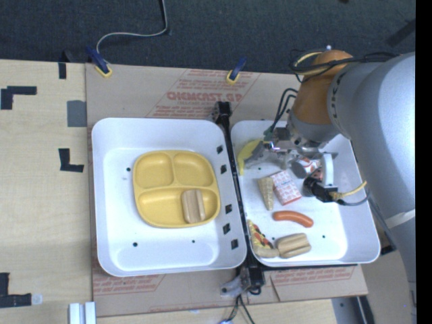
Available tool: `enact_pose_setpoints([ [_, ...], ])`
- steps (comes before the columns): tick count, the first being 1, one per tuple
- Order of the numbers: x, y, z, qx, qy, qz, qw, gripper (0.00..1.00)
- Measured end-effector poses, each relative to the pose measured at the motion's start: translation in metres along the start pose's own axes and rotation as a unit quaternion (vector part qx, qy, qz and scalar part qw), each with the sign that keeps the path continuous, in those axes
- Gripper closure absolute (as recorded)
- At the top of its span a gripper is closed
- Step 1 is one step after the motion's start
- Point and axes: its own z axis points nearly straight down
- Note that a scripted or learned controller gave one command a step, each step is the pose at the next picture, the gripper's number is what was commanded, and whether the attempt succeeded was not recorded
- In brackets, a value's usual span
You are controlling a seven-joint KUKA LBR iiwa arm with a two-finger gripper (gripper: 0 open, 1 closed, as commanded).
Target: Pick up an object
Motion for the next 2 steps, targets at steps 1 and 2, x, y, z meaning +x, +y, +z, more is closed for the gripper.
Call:
enact_pose_setpoints([
  [1, 0.0022, 0.0276, 0.0014, 0.007, -0.002, 0.000, 1.0000, 0.00],
  [2, 0.0017, 0.0287, 0.0016, 0.005, -0.001, 0.000, 1.0000, 0.00],
])
